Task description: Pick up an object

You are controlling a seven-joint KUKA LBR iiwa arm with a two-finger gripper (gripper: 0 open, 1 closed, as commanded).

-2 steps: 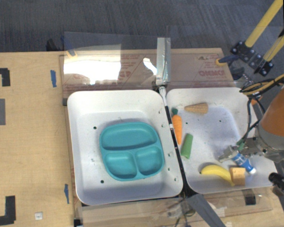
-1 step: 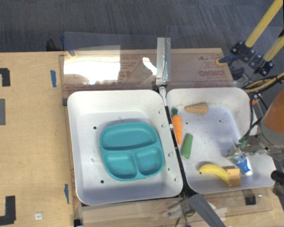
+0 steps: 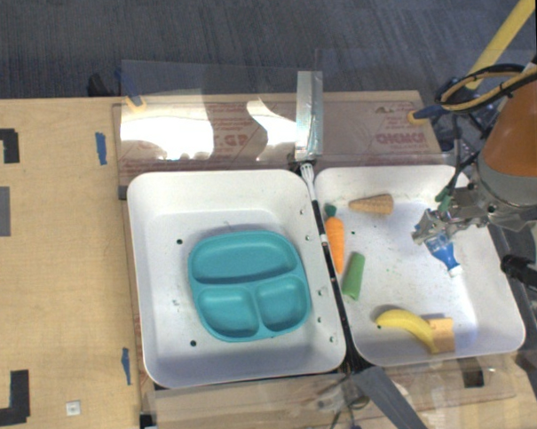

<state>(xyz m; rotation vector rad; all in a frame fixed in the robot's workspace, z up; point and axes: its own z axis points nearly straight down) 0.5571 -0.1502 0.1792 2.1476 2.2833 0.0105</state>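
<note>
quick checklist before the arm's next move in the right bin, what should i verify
1. Gripper position: over the right white bin, near its far right side. Ok.
2. Grip on an object: something blue shows just below the gripper, but whether it is held or merely lying there is unclear. Cannot tell.
3. Nearby targets: tan cone-shaped piece, orange carrot, green cylinder and yellow banana lie apart from the gripper. Ok.
4. Carrot and green cylinder sit close to the divider wall, awkward to approach. Not ok.
5. Teal divided plate lies in the left white bin, out of the way. Ok.
</note>
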